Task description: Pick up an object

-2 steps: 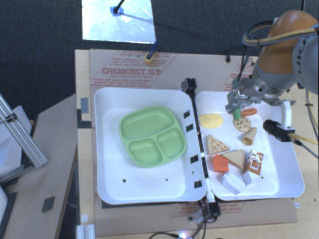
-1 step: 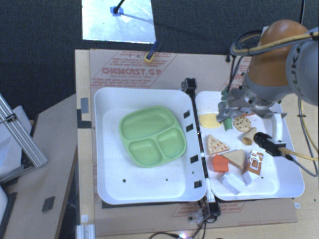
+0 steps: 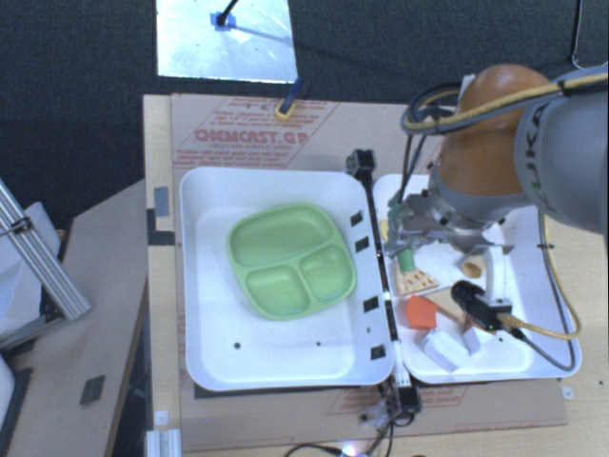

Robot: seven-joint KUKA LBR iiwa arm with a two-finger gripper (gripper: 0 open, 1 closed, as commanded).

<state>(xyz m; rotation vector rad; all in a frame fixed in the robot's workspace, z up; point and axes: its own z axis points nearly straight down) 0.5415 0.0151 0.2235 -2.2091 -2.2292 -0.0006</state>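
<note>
1. One step is in hand: the hand (image 3: 404, 241) reaches low into the right shallow white bin (image 3: 547, 350); whether it is clenched cannot be told.
2. Next calls for closing on one piece, judged.
3. The small orange plastic block (image 3: 421, 313) lies just below the hand, beside a tan waffle-patterned piece (image 3: 415, 281).
</note>
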